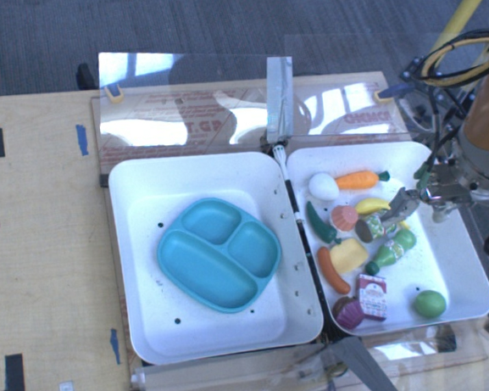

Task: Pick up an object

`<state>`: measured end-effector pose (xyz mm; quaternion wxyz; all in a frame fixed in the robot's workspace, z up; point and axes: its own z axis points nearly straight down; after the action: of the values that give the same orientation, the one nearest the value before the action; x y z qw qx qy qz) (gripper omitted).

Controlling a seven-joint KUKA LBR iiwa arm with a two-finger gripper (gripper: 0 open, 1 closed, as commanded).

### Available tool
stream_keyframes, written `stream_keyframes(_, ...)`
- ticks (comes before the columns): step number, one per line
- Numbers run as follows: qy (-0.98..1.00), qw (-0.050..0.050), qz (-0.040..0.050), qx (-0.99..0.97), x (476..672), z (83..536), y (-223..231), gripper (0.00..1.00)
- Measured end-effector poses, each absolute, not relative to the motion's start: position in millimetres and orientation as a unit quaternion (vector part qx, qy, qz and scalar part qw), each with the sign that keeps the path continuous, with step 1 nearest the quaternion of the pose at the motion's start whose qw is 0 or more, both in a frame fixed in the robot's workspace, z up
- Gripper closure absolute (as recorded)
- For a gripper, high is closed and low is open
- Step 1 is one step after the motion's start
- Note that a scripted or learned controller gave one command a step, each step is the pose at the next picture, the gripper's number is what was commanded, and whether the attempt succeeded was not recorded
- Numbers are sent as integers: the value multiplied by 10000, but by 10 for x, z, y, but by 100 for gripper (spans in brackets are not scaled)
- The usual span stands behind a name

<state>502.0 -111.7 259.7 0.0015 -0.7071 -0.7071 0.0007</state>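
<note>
The grey two-finger gripper (381, 223), whose grip I cannot tell, hangs low in the right white bin (466, 252) directly above a small green plastic bottle-shaped toy (392, 250), which lies just beneath, its long axis slanting down-left from the tips.

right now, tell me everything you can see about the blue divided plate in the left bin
The blue divided plate is a turquoise, plastic-looking dish with rounded corners and raised ridges splitting it into three compartments: two smaller ones toward the far side and one larger one nearer the camera. It lies flat and right side up on the floor of the left bin, turned at an angle to the walls. Nothing sits in its compartments, and nothing else touches it.
</note>
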Motion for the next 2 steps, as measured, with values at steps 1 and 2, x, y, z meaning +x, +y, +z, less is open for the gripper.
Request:
stream_keyframes(1,-6612,8,4,-7502,5525,942,-1281,0)
stream_keyframes(2,-6597,-1,-4,-7515,5535,1038,-1294,100)
